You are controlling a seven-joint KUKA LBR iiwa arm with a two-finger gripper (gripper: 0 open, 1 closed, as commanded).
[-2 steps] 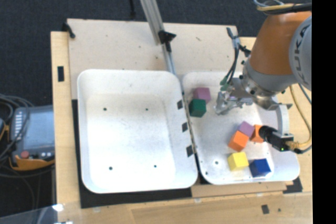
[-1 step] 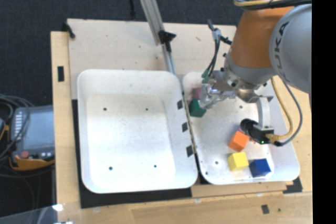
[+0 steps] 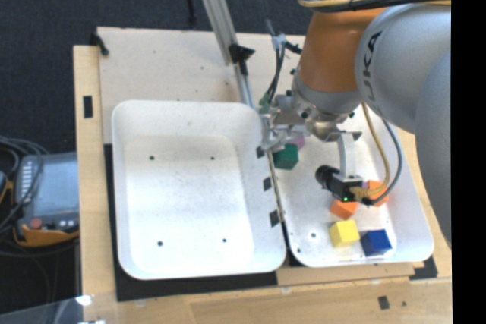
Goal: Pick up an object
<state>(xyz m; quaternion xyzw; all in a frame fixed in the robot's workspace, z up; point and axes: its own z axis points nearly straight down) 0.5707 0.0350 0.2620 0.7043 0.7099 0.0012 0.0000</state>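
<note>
My gripper (image 3: 279, 146) hangs over the left edge of the right bin (image 3: 402, 197), close to the divider between the bins. A green block (image 3: 287, 158) sits right at its fingertips, gripped between them, with its top hidden by the gripper. A small pink piece (image 3: 299, 140) peeks out beside the block, under the wrist. Loose on the floor of the right bin lie an orange block (image 3: 342, 208), a yellow cube (image 3: 344, 233) and a blue cube (image 3: 376, 242).
The left bin (image 3: 186, 186) lies beside the right one. A slanted metal rail (image 3: 216, 7) runs down to the bins' shared back corner. A black part with a green light (image 3: 336, 180) and cables hang off the arm over the right bin.
</note>
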